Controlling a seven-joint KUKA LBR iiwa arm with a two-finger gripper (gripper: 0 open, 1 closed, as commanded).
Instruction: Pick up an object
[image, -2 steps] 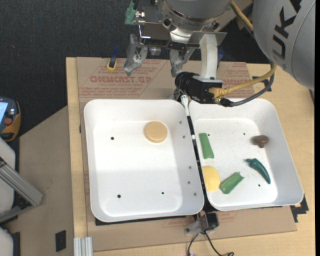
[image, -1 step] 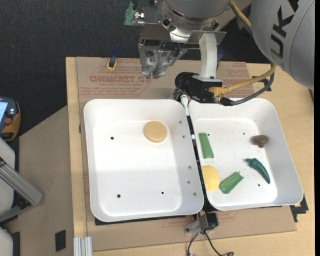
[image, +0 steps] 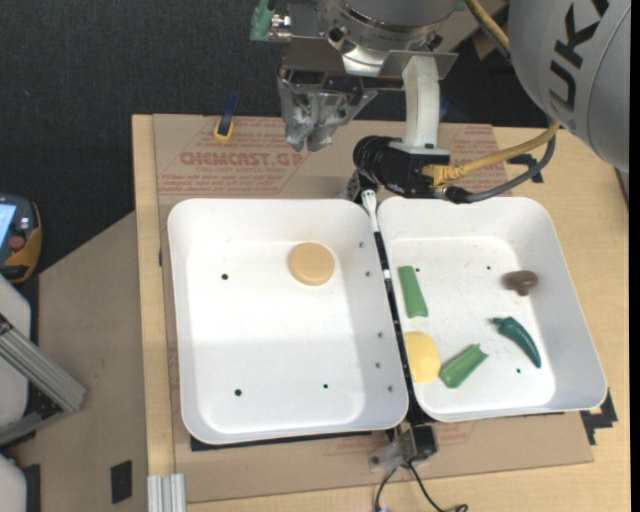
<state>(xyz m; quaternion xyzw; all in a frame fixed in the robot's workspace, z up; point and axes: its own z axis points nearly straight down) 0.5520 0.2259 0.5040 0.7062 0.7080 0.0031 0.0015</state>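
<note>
gripper (image: 312, 128) above bench beyond left bin (image: 200, 330), fingers close together, holding nothing | disc (image: 312, 264) in left bin, upper middle | right bin (image: 560, 260): green stick (image: 411, 291), yellow lump (image: 420, 356), green wedge (image: 463, 365), dark-green pepper (image: 517, 338), brown knob (image: 520, 282)

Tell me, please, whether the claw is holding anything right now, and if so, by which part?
Nothing is held. The claw hangs above the cardboard behind the left bin, with nothing between its fingers.

Disc (image: 312, 264) in left bin (image: 200, 330); five pieces in right bin (image: 560, 260).
</note>
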